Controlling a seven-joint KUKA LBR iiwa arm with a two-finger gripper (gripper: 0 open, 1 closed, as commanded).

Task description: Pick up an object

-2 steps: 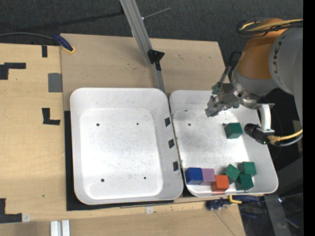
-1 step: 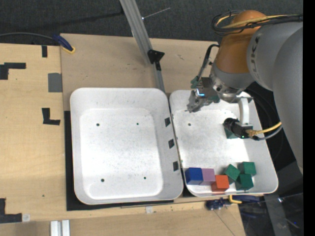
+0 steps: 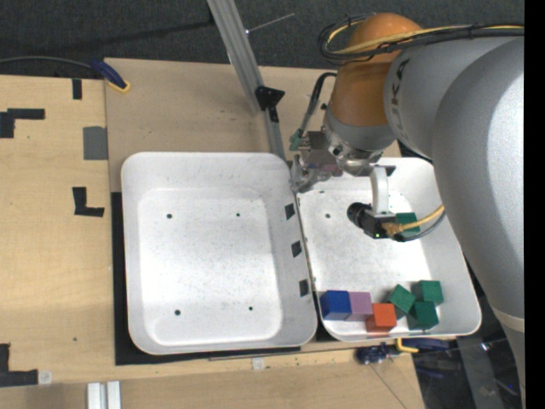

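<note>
Hand [image 3: 308, 170] over right bin [image 3: 341, 228] upper-left corner, beside the divider; finger opening cannot be told, nothing seen held. Blocks (all at the bin's near edge): blue [image 3: 336, 304] 1, purple [image 3: 360, 303] 1, orange [image 3: 382, 315] 1, green [image 3: 416, 301] 3

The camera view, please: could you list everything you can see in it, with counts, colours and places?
Shallow white plastic bins: two, white, side by side on the bench; the arm is over the right one.
Small blue cube: one, blue, right bin's near edge.
Small lilac cube: one, lilac, touching the blue cube's right side.
Small orange cube: one, orange, right of the lilac cube.
Small green blocks: three, green, clustered by the near right corner.
Wooden bench: one, tan, with black tape marks.
Slanted metal bar: one, grey, behind the bins.
Arm: one, grey with orange band, over the right bin.
</note>
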